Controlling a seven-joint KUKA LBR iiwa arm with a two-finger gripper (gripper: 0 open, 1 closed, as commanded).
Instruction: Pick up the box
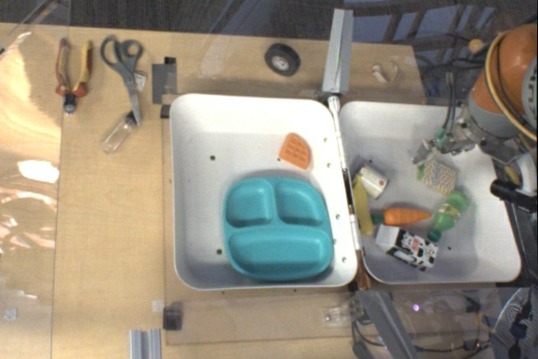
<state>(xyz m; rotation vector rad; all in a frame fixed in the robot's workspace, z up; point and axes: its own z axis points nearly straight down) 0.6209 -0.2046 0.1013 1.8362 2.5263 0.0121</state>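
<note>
Camera view. Two shallow white bins sit side by side on a wooden bench (109, 265). The left bin (202, 181) contains a teal divided tray (277, 227) lying near its front edge and a small orange waffle-textured piece (295, 150) behind the tray, apart from it. The right bin (496, 256) contains the box (408, 246), a small black-and-white printed carton lying flat near the front wall, tilted relative to the bin's edges. Just behind the box lies a toy carrot (405, 216), whose green end meets a green bottle-like object (447, 213). A yellow elongated item (361, 210) lies along the bin's left wall, with a small white and tan cylinder (371, 180) at its far end. A patterned square pad (439, 176) rests toward the back of the bin. The gripper (437, 144) hangs over the rear of the right bin, just behind the patterned pad and well apart from the box; whether its jaws are spread or pressed together cannot be told. The arm's orange band (496, 67) is visible at the right edge. On the bench behind the left bin lie pliers (71, 73), scissors (126, 67) and a roll of black tape (282, 59).
</note>
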